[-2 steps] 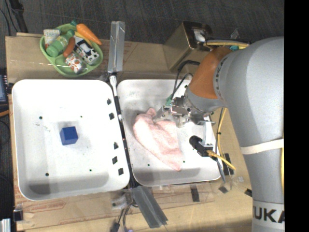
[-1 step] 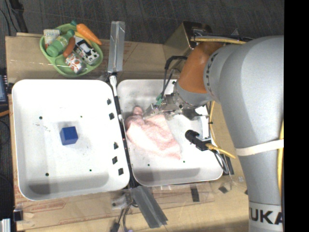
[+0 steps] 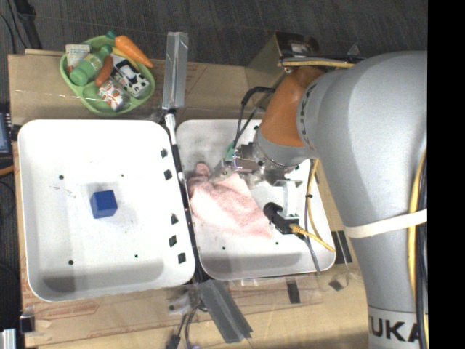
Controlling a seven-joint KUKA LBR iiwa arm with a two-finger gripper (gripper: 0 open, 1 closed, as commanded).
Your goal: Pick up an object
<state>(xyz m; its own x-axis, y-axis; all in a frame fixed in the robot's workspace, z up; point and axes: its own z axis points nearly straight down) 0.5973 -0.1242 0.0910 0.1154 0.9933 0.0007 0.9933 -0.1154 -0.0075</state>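
Observation:
A pink cloth [image 3: 225,206] lies crumpled in the right bin [image 3: 240,264], against its left wall. A blue cube [image 3: 104,203] sits in the left bin [image 3: 43,217], left of its middle. My gripper [image 3: 234,162] hangs low over the right bin, right at the cloth's upper edge. The wrist and the grey arm with its orange band cover the bin's right half.
A green bowl [image 3: 73,86] with toy food, a carrot among it, stands on the bench behind the left bin. A metal bar runs between the two bins. A yellow cable trails along the right bin's right rim.

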